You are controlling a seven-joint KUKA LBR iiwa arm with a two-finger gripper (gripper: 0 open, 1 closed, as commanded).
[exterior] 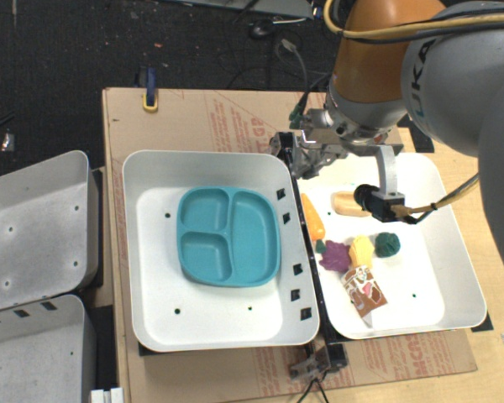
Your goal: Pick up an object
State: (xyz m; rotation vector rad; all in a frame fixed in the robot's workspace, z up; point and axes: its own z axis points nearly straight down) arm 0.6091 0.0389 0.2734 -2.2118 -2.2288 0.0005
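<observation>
A: Where's the gripper [312, 159]?
B: Over the back-left corner of the right bin [454, 250], near the wall shared with the left bin [151, 250]. Can't tell if the jaws are open or closed, wrist hides them

A: Nearest pick?
B: Carrot [312, 217], just in front of the jaws, toward the camera. Long axis runs along that shared wall, so it's tight on that side

A: Others?
B: Tan bread-like piece [344, 204] to its right, rounded. Further forward: lumpy purple toy [336, 257], yellow one [362, 248], dark green ball [388, 243], glossy brown packet [364, 290], flat

A: Left bin?
B: Teal divided plate [228, 236], smooth hard plastic
</observation>
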